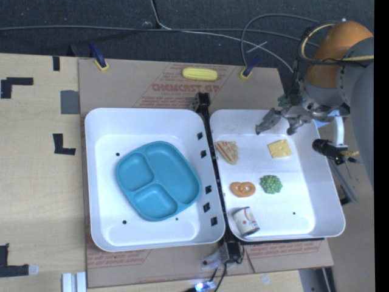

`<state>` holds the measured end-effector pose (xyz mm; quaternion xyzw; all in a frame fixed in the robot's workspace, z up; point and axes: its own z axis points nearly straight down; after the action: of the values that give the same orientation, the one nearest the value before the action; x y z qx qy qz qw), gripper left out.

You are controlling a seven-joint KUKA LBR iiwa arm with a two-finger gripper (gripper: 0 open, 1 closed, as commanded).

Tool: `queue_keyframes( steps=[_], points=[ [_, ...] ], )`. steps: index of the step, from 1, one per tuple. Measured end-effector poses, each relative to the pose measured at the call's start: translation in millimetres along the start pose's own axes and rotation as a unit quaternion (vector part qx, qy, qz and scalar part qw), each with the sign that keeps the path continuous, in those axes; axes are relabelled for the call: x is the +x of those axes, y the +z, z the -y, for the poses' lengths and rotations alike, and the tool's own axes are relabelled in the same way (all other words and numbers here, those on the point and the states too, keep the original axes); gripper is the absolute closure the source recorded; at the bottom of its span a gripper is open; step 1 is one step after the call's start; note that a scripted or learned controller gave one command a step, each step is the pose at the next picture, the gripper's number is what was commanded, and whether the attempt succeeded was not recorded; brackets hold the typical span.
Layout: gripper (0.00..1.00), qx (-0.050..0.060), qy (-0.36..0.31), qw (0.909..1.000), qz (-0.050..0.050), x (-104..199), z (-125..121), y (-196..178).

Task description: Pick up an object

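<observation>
The right bin holds a tan sandwich slice, a yellow cheese cube, an orange pretzel, a green broccoli floret and a small can lying on its side. My gripper hangs over the bin's far right part, just above the cheese cube. Its fingers are spread apart and open, with nothing between them.
The left bin holds a blue divided plate. A yellow banana-like toy lies on the cardboard behind the bins. Cables run across the dark backdrop, and blue clamps pin the cardboard.
</observation>
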<state>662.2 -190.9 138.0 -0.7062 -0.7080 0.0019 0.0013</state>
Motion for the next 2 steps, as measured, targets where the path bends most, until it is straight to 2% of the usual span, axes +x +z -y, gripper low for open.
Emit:
queue_keyframes(
  steps=[1, 2],
  points=[
    [0.00, -0.003, -0.001, 1.0000, 0.000, 1.6, -0.9, 51.6],
    [1.00, -0.003, -0.001, 1.0000, 0.001, 1.5, -1.2, 39.4]
  ],
)
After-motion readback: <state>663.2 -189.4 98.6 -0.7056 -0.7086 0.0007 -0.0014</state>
